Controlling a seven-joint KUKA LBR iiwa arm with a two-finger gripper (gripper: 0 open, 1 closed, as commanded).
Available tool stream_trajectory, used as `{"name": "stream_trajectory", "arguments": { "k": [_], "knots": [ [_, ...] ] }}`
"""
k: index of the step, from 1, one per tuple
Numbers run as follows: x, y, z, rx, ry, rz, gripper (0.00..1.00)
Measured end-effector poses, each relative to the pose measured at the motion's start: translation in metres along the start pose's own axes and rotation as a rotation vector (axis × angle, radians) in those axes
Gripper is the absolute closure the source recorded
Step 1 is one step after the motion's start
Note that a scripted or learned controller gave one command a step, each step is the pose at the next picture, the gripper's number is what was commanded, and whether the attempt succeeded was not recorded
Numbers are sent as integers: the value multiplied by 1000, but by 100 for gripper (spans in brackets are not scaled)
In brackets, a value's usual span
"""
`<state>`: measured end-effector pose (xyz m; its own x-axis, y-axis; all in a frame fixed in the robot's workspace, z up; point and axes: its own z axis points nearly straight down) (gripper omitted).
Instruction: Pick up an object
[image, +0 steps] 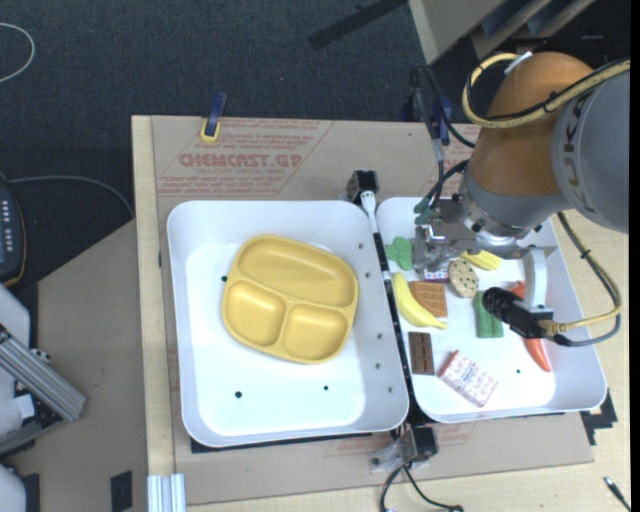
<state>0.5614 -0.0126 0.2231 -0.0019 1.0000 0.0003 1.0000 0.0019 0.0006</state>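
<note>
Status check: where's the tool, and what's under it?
Tool low over right bin, finger state unclear. Banana, cracker, cookie crowded beneath. Yellow tray sits in left bin.

A dark grey carpeted floor (200, 50) fills the upper left of the frame around the pale brown board-topped bench (290, 165), with a silver metal rail (40, 380) at the lower left edge.

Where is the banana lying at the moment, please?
The banana lies in the right bin, close to its left wall, just left of the waffle and above the brown chocolate bar.
</note>
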Motion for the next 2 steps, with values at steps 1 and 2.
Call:
{"name": "stream_trajectory", "arguments": {
  "k": [1, 2],
  "knots": [
    [5, -12, 8, 4, 1, 3, 100],
    [6, -11, -12, -2, 0, 1, 100]
  ]
}}
